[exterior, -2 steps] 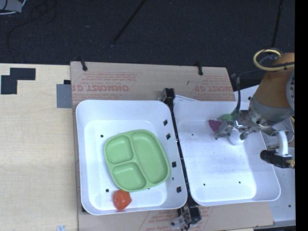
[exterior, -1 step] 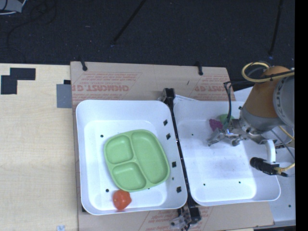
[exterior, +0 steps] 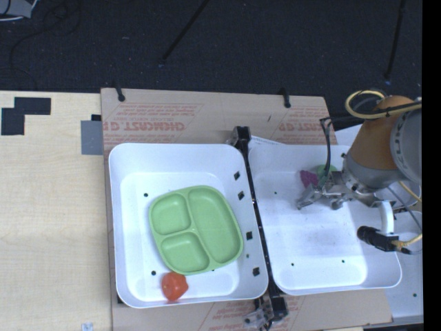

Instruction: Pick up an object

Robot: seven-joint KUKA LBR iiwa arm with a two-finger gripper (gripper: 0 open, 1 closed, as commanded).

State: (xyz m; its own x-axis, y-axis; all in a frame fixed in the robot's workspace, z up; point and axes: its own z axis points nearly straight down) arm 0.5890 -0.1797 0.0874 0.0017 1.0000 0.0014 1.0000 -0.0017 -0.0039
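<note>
At right of frame, the metal two-finger gripper (exterior: pixel 311 197) hangs low in the right white plastic bin (exterior: pixel 324 254), beside a small purple and green object (exterior: pixel 311 177). Whether it grips anything I cannot tell; no lift is evident.

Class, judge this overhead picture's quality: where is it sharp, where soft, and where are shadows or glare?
Camera view: even lighting, green divided plate and orange object fairly sharp; gripper and purple object soft, hard to resolve; faint shadow in right bin; no strong glare.

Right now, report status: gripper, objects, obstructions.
Gripper low in right bin, near purple object. Green tray, red object in left bin.
</note>
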